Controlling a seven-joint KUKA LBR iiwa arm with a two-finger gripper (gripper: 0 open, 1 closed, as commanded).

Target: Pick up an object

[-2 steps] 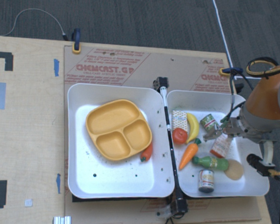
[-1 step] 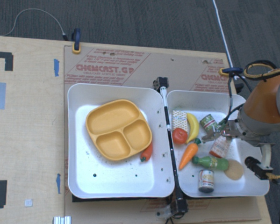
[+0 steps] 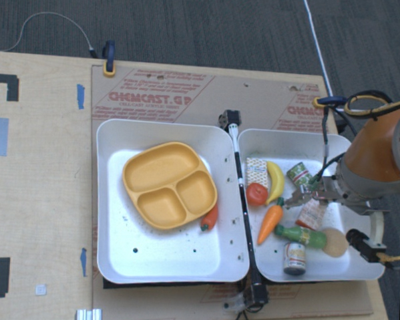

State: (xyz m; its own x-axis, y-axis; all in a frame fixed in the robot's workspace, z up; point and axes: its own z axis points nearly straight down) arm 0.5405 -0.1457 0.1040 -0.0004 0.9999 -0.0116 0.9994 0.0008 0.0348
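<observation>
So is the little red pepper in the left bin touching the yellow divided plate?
Touching. The camera view shows the red pepper lying right against the lower right rim of the yellow divided plate, with no white bin floor visible between them.

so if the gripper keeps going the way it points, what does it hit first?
Likely the orange toy carrot: the gripper points toward the view's left and down into the right white bin. Height is unclear from this angle, so it could pass above the carrot.

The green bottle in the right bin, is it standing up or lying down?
Lying down. The green bottle rests on its side on the right bin floor, its length running across the bin between the carrot and a can.
</observation>
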